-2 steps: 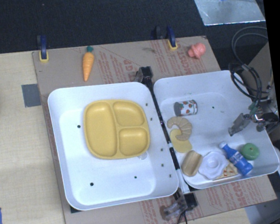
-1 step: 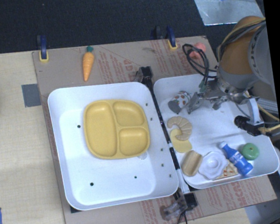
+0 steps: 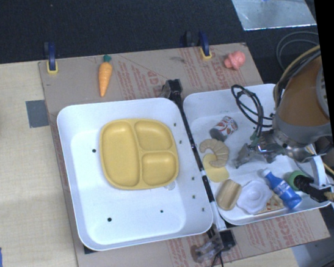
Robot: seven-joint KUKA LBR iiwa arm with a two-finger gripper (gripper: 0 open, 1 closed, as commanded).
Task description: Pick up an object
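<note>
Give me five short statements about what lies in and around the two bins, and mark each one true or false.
1. The yellow divided plate lies in the left bin. True.
2. The toy carrot lies in the right bin. False: it lies on the cardboard behind the left bin, outside both.
3. The blue bottle lies in the right bin. True.
4. The small can stands on the yellow divided plate. False: it lies in the right bin, beyond the croissant.
5. The gripper is over the left bin. False: it is over the right bin, right of the croissant.
</note>
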